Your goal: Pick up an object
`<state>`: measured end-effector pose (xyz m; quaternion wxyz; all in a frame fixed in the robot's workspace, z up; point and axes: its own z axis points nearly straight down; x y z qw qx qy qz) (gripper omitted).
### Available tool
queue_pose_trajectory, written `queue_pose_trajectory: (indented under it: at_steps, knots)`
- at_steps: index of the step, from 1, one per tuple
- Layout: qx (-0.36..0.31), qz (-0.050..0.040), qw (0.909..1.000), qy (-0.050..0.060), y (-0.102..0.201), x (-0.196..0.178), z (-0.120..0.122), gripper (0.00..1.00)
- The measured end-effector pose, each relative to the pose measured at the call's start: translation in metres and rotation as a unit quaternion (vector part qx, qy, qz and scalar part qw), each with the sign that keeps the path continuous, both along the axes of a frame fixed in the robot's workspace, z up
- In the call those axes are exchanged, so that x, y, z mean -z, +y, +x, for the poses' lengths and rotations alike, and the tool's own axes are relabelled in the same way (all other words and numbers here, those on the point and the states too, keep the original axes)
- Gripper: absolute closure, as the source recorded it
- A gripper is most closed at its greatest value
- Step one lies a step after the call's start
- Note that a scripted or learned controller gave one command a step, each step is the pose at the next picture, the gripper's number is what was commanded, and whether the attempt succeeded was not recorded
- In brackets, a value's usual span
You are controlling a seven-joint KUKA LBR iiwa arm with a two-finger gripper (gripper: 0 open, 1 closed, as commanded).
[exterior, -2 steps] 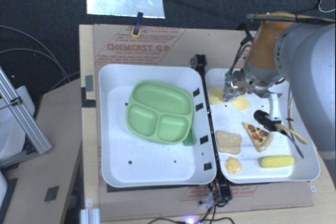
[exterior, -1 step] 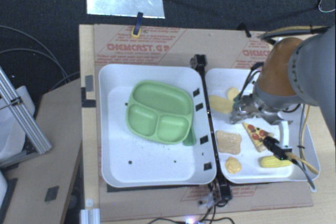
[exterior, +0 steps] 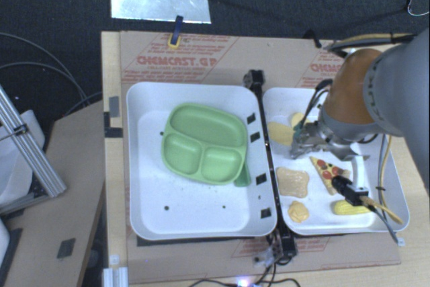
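Desk [exterior: 201, 54] with two white bins; arm low over the right bin [exterior: 396, 191], centre right of frame.
Tool [exterior: 306, 143] state: cannot tell. It sits among crowded food: yellow piece [exterior: 280, 134], pizza slice [exterior: 326, 172], toast [exterior: 293, 181]. Risk: closing on none, or nudging neighbours. Green tray [exterior: 201, 143] lies in the left bin [exterior: 144, 212].

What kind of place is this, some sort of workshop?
Most likely a robotics lab test bench. A grey and orange robot arm reaches over two white bins, one holding a green divided plate, the other toy food such as a pizza slice.
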<state>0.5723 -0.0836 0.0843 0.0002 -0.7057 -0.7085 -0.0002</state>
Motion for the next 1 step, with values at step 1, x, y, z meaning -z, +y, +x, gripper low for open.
queue_pose_trajectory:
  at_steps: [1]
  knots:
    - [0.000,0.0000,1.0000,-0.002,-0.0006,-0.0111,0.0011,1.00]
